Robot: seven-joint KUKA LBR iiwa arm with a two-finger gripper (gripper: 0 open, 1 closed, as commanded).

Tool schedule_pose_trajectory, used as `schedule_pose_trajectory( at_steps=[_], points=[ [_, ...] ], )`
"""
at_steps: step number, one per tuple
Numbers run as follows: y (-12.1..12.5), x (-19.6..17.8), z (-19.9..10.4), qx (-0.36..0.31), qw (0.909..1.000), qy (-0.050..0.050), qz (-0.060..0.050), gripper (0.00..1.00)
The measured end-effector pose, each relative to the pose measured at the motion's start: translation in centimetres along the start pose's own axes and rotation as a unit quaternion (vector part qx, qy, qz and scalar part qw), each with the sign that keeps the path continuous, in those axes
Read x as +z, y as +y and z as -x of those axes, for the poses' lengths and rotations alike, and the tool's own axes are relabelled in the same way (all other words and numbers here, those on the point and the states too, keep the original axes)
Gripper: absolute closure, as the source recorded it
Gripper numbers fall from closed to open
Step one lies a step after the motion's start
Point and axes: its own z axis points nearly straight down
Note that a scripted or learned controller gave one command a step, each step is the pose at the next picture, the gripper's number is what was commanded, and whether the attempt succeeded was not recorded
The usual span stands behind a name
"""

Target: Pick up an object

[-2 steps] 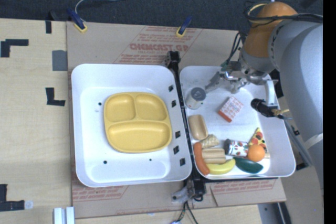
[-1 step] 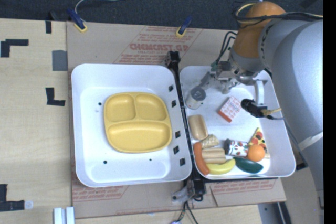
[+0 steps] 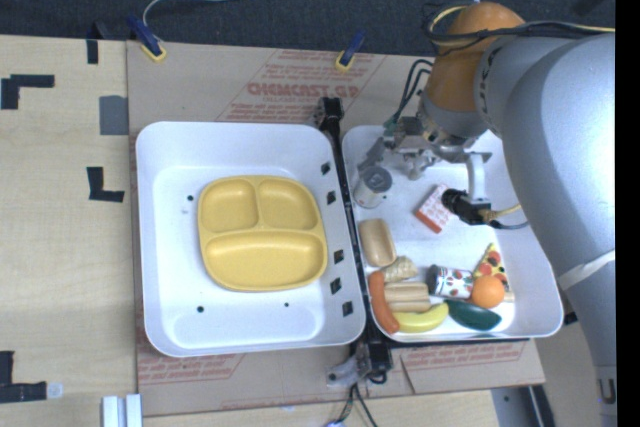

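My gripper [image 3: 376, 173] hangs low over the far left corner of the right bin [image 3: 528, 245], close to the wall between the bins. Just right of it lies a small red and white box [image 3: 433, 210]. A tan bread roll [image 3: 377, 241] rests just in front of the gripper. Along the bin's near side lie an orange sausage [image 3: 380, 301], a banana [image 3: 422, 318], a hot dog [image 3: 408, 295], a small black and white bottle [image 3: 452, 281], an orange [image 3: 488, 292], a pizza slice [image 3: 491, 261] and a green vegetable [image 3: 474, 317]. Nothing is visibly held.
The left bin [image 3: 165, 215] holds a yellow divided plate [image 3: 263, 232]. The grey arm [image 3: 555, 115] with its orange band [image 3: 470, 30] covers the right bin's far right side. Black clips [image 3: 330, 113] join the bins along the middle wall.
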Motion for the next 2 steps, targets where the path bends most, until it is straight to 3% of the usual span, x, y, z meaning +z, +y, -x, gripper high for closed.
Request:
schedule_pose_trajectory(
  at_steps=[1, 2],
  points=[
    [0.01, -0.99, 0.04, 0.000, 1.0000, -0.001, 0.000, 1.00],
    [0.01, -0.97, 0.03, 0.000, 1.0000, -0.001, 0.000, 0.00]
  ],
)
